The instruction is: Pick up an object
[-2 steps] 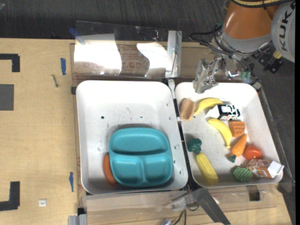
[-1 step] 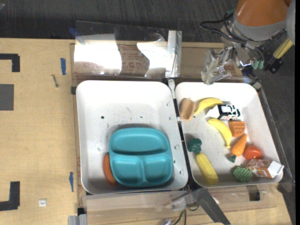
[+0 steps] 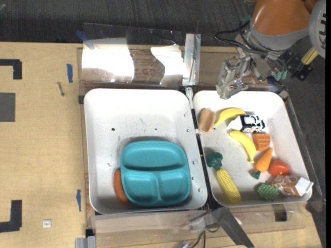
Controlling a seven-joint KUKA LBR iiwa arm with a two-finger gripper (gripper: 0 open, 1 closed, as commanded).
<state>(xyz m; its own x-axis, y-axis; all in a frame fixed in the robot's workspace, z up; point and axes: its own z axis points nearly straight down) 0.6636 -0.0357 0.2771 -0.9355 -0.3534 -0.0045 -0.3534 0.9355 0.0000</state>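
Observation:
My gripper hangs over the far rim of the right bin, fingertips pointing down, with nothing visible between them. Below and in front of it lie a tan bread roll, a small banana and a longer banana. Further along are a black-and-white item, an orange block, a carrot, a tomato, a broccoli piece, a corn cob, a green knobbly fruit and a small carton.
The left bin holds a teal divided tray with an orange item tucked under its left edge. A clear plastic sheet and a metal bracket stand behind the bins. Cables trail by the arm.

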